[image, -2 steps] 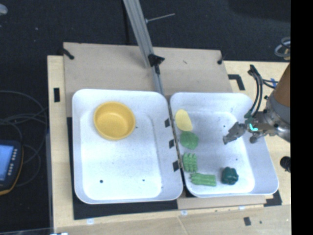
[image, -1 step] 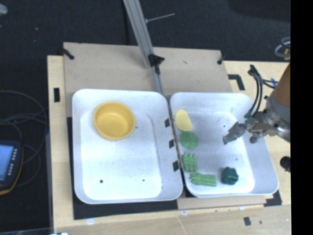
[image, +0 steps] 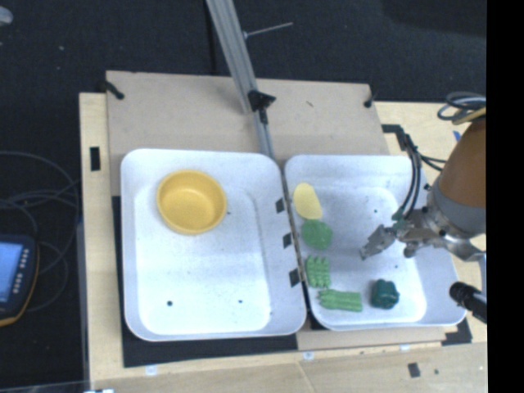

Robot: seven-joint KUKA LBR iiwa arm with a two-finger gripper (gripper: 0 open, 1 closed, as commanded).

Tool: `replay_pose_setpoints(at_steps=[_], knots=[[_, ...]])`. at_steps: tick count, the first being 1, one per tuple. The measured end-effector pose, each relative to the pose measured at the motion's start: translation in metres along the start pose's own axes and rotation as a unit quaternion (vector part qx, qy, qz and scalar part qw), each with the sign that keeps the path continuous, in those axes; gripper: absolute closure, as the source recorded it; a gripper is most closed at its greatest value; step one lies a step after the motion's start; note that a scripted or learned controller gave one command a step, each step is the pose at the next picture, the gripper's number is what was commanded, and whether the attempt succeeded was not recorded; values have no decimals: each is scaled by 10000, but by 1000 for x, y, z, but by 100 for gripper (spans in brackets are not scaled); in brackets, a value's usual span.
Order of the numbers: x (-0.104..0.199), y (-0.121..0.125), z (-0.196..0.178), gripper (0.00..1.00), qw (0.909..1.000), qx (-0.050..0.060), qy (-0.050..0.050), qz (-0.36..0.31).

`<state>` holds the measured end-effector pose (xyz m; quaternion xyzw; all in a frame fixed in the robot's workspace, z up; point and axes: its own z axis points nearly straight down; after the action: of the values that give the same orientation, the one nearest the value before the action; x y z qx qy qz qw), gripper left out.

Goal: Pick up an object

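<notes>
In the right bin several small objects lie along its left and front sides: a pale yellow piece, a round green piece, a ridged green block, a long green piece and a dark green lump. My gripper hangs over the right half of that bin, above and just behind the dark green lump. It is open, and nothing sits between its fingers. The left bin holds a yellow bowl, upright.
A grey metal rail slants down from the top to the gap between the bins. The arm's orange band and cables stand at the right bin's far right edge. A handheld screen lies off the bench at left.
</notes>
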<state>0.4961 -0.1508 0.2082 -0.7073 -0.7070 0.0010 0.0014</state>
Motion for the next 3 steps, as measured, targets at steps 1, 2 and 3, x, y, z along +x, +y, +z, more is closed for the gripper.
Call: replay_pose_setpoints(at_steps=[1, 2, 3], knots=[[3, 5, 60, 0, 10000, 7, 2, -1], [2, 5, 108, 0, 10000, -19, -5, 2], [1, 6, 96, 100, 10000, -38, -8, 12]])
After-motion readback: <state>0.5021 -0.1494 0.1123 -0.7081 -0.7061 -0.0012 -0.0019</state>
